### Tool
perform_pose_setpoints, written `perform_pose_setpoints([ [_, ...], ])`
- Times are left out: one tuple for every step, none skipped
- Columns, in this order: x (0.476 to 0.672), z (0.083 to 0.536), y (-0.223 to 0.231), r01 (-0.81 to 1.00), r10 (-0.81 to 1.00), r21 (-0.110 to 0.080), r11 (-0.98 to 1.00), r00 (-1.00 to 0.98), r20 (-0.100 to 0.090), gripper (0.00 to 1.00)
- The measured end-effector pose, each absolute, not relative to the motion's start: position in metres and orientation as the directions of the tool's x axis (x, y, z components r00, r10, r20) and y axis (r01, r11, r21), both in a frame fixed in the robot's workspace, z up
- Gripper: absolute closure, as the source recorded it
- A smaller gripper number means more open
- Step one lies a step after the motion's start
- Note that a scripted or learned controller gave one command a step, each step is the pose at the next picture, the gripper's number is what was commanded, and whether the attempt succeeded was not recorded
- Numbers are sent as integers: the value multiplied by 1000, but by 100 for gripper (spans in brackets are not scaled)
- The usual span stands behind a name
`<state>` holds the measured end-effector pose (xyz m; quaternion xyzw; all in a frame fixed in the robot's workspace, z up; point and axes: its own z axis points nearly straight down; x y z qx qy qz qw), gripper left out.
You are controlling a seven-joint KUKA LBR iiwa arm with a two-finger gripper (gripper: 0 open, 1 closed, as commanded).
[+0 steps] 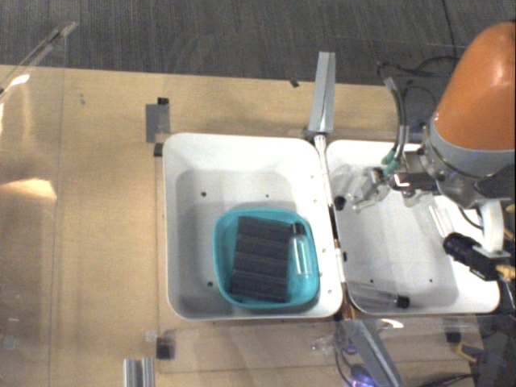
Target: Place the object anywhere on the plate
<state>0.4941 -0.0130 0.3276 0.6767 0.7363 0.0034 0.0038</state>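
Hand (367, 190) sits low over the right bin (419, 297), near its upper-left corner; can't tell its state. Well off to the hand's left, the teal plate (226, 240) lies in the left bin (185, 216). A dark ridged block (260, 258) rests on the plate, a clear tube (302, 252) beside it.

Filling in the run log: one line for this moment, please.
arm: over right bin | teal plate: left bin | on plate: dark ridged block, clear tube
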Motion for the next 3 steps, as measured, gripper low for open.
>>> perform_pose_setpoints([
  [496, 339, -11, 996, 996, 17, 92, -92, -3, 100],
  [503, 191, -3, 989, 989, 3, 148, -148, 0, 100],
  [534, 185, 50, 958, 958, 6, 288, -288, -1, 100],
])
